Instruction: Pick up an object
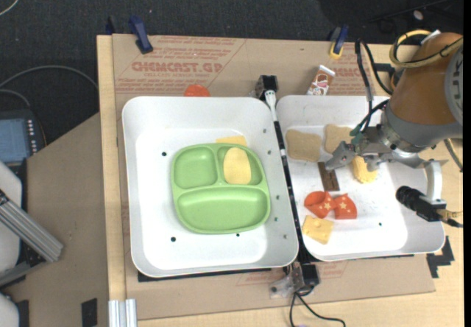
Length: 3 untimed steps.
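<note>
Brown board (176,60) — "CHEMCAST", gripper (352,154) over bin (390,241)

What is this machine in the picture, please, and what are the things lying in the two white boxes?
It is a robot arm, grey with an orange band, photographed by one camera fixed above the bench, looking down at a slant. At its end is a pincer, low in the right bin. Whether it holds anything is unclear. That bin holds toy food: a red piece, a yellow wedge, a yellow piece, tan slices and a brown strip. The left bin holds a green divided tray with a pale yellow item in its upper right compartment.
</note>
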Each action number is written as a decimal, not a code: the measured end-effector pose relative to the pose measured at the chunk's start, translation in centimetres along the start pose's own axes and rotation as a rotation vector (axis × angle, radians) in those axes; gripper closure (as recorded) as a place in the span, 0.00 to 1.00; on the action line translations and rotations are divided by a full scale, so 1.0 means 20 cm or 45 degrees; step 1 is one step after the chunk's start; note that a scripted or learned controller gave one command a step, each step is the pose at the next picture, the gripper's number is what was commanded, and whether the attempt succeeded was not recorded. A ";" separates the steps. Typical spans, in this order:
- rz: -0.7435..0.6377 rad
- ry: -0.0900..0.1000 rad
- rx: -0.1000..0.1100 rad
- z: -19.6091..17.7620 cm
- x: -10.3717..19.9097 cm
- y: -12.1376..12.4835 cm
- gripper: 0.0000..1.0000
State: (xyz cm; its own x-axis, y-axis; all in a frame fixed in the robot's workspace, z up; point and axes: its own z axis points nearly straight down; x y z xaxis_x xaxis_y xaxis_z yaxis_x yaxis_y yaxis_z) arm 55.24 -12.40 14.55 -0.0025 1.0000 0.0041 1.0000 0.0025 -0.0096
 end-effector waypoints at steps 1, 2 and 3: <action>0.001 -0.002 -0.004 0.32 0.07 0.05 0.00; 0.005 -0.006 -0.015 0.25 0.06 0.06 1.00; -0.010 -0.003 -0.031 -0.23 0.44 0.30 1.00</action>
